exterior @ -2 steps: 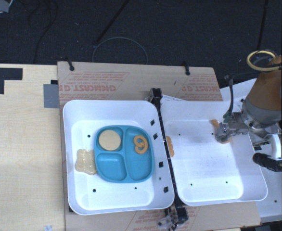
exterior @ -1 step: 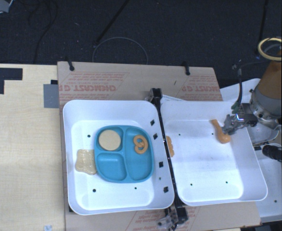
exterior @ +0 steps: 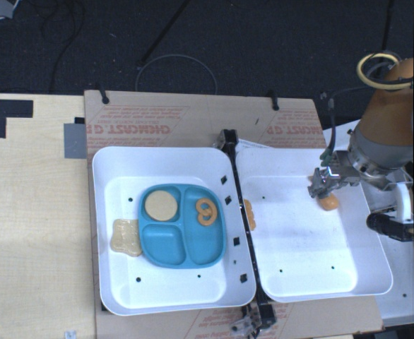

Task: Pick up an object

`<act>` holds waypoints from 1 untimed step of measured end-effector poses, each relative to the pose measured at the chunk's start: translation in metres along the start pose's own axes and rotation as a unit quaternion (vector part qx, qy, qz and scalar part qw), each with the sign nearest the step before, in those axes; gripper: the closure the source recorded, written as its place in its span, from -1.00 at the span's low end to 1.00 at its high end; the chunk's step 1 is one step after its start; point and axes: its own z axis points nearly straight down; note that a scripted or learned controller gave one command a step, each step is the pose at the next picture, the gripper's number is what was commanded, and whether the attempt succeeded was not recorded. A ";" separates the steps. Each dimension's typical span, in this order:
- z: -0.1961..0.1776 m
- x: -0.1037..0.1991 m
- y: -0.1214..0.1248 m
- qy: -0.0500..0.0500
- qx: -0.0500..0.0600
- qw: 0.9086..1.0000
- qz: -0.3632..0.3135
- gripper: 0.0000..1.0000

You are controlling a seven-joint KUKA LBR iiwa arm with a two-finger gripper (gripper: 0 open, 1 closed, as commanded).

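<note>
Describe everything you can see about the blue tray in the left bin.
The blue tray is a shallow divided tray, plastic by its look, with rounded corners and three compartments. It lies flat on the floor of the left white bin, slightly turned. Its upper left compartment holds a round tan disc, like a cookie; its upper right one holds a small pretzel-shaped piece; nothing lies in the large lower one. A pale, bread-like piece on the bin floor touches its left edge.

A pale wooden bench (exterior: 30, 217) bears cardboard (exterior: 193, 122) under two white bins (exterior: 115, 162).
</note>
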 end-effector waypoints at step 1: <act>0.010 0.053 -0.008 0.000 0.001 1.000 0.000 1.00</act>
